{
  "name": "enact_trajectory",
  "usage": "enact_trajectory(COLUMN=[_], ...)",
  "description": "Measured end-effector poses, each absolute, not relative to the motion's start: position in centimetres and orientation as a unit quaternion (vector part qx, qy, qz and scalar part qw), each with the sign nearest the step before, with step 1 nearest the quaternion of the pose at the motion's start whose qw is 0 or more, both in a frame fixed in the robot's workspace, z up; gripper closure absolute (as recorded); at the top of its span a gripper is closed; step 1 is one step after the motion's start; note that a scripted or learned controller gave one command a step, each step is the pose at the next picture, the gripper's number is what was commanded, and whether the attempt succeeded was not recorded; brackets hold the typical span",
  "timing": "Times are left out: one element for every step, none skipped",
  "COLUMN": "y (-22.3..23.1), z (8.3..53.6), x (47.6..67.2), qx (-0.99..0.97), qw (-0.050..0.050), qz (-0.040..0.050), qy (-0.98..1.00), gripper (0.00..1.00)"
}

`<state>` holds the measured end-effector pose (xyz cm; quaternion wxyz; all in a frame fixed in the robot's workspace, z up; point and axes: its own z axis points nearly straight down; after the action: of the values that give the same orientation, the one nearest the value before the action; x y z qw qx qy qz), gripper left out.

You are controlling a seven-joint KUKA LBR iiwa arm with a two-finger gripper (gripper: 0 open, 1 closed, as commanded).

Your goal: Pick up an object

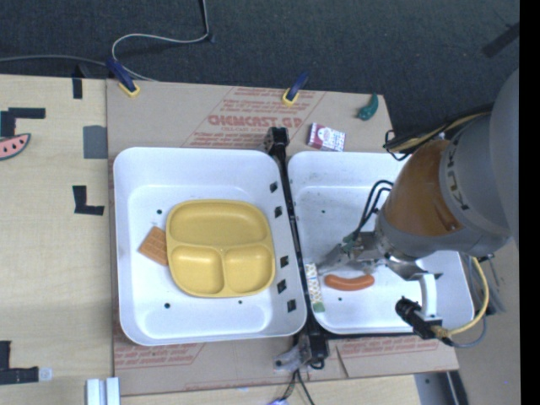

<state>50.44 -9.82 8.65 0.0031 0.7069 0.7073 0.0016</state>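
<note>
Here the clearest writing is on the cardboard sheet (245, 121) under the bins: red letters that seem to read "CHEMCAST GP", well beyond the hand and toward the far edge of the surface (51, 226). A small printed packet (325, 137) lies on that cardboard too, its text too small to read.

The hand (353, 250) sits low in the right bin (337, 184), at the end of the grey arm with its orange band (420, 194). Whether the hand is open or closed cannot be told; the wrist and cables hide it.

An orange-red sausage-shaped object (348, 282) lies on the bin floor just beside the hand, on its near side, apart from it and not gripped. A small labelled strip (313, 288) rests against the bin's wall, next to the sausage's end.

Across the dividing rim from the hand, the left bin (135, 226) holds a yellow divided plate (221, 247), with a tan cracker-like square (154, 245) tucked at its far edge.
</note>
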Motion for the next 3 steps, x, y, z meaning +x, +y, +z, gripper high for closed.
enact_trajectory(y=[-10.9,-10.3,-9.6], z=[8.6,8.6,8.6], x=[62.0,59.5,55.8], qx=[0.707,0.707,0.707], qw=[0.003,0.003,0.003], qz=[0.0014,0.0005,0.0010], qy=[0.708,0.707,0.707], gripper=[0.00,0.00,0.00])
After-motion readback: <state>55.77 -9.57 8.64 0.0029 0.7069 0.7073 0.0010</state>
